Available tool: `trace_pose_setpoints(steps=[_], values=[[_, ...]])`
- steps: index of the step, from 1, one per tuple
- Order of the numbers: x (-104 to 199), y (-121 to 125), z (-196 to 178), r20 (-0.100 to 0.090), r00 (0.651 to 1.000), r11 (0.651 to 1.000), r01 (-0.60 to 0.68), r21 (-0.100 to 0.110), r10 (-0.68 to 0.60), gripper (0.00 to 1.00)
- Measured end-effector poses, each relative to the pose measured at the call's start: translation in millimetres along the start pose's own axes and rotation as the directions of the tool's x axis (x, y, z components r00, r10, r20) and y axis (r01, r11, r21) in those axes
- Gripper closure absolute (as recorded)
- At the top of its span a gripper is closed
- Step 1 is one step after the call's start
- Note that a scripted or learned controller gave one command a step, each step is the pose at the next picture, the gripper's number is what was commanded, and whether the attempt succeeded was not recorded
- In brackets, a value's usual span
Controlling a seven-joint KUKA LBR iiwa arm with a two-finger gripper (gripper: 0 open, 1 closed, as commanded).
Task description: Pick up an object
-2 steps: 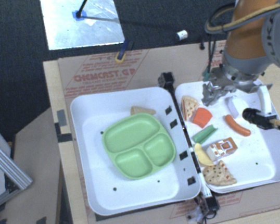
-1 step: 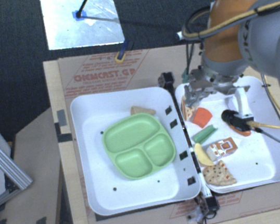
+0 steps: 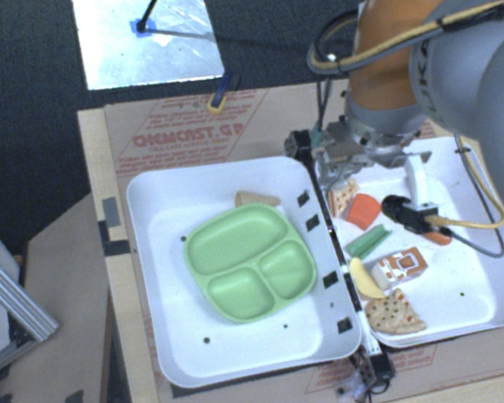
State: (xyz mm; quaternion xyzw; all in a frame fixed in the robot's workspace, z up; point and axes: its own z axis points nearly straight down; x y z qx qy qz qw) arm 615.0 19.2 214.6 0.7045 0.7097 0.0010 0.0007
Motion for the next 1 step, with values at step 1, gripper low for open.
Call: trace_pose_setpoints(steps=[1], values=[[1.8, 0.8, -0.4, 0.000, 1.000, 1.000, -0.001, 0.000, 0.001, 1.00]])
